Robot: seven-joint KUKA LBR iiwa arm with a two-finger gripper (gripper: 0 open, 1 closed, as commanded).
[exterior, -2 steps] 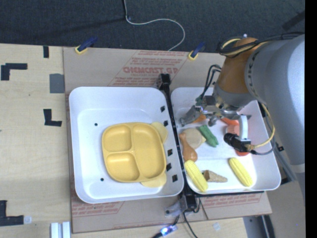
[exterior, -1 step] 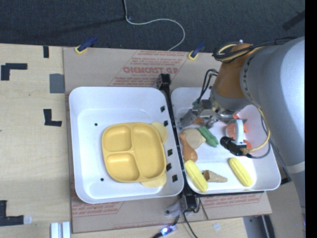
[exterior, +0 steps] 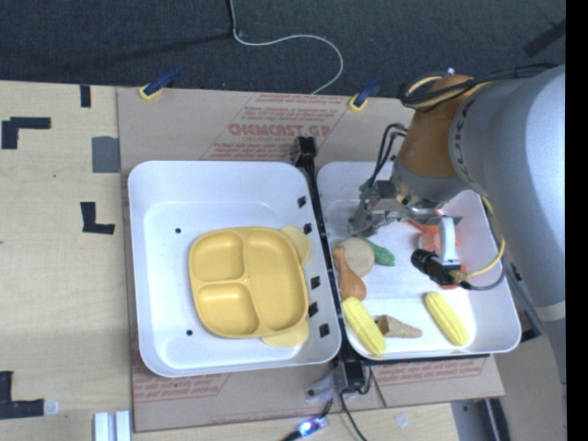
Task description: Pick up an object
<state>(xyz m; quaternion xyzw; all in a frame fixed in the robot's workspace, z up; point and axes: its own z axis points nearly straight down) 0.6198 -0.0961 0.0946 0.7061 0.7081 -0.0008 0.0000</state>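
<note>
Within the right bin [exterior: 487, 343], at its far-left part, the gripper [exterior: 367, 217] is seen lowered from the grey arm [exterior: 514, 154], whose orange band [exterior: 432, 145] lies just above the wrist. Whether the jaws are spread or pressed together cannot be told, since the dark linkage there is too small and cluttered to be read, and nothing is seen held between them. The nearest candidate object, a pale rounded potato-like piece [exterior: 356, 256], is found just to the near side of the gripper and slightly to the left, beside a small green item [exterior: 383, 257] and touching a brown rounded piece [exterior: 352, 285] that lies against the bin's left wall. The long axis of this pair runs roughly near to far. Farther toward the near edge, two yellow corn cobs [exterior: 363, 326] [exterior: 446, 317] are laid on slanting axes, with a tan cone [exterior: 397, 326] between them. A short move toward the near side is therefore judged to be required. A yellow divided plate [exterior: 248, 278] is held in the left bin [exterior: 156, 200], well apart from the gripper.
</note>
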